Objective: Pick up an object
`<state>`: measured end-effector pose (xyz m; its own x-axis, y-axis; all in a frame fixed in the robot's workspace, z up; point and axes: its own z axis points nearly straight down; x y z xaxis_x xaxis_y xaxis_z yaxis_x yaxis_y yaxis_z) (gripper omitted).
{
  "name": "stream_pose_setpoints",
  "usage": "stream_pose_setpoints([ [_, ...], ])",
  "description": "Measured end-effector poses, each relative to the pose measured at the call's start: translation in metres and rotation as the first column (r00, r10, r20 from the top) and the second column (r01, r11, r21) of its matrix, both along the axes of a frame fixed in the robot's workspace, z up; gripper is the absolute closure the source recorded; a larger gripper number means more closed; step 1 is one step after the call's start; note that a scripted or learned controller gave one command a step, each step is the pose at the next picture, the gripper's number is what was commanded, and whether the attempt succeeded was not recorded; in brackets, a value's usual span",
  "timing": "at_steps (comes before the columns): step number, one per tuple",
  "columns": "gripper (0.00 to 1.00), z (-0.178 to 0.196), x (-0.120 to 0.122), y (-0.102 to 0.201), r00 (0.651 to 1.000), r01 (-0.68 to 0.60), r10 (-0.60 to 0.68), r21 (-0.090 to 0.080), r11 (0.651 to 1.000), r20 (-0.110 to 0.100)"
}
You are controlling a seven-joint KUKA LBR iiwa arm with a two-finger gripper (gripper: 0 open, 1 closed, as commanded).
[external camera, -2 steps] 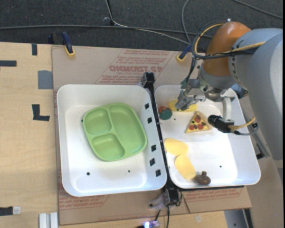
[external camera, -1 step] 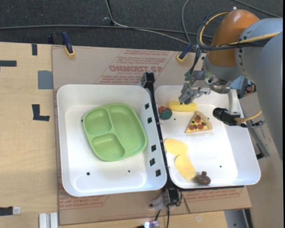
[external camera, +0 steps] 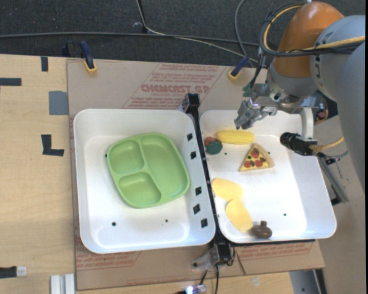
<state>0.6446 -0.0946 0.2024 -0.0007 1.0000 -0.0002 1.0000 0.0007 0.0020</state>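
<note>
One fixed camera looks down on me from above the bench, tilted at a slant and set back enough to take in both shallow white plastic bins, left [external camera: 86, 182] and right [external camera: 306, 207], side by side. My grey arm with its orange band [external camera: 306, 32] enters from the frame's right.

Tray [external camera: 148, 169] in left bin [external camera: 86, 182]; pizza slice [external camera: 256, 159] in right bin [external camera: 306, 207].
</note>
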Motion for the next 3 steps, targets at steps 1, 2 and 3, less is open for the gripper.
stream_pose_setpoints([
  [1, 1.0, 0.013, -0.006, 0.06, 1.0, -0.006, 0.006, 0.002, 1.0, -0.002],
  [2, 1.0, 0.019, -0.014, 0.105, 1.0, -0.005, 0.005, 0.002, 1.0, -0.004],
  [3, 1.0, 0.029, -0.018, 0.165, 1.0, -0.007, 0.007, 0.002, 1.0, -0.003],
])
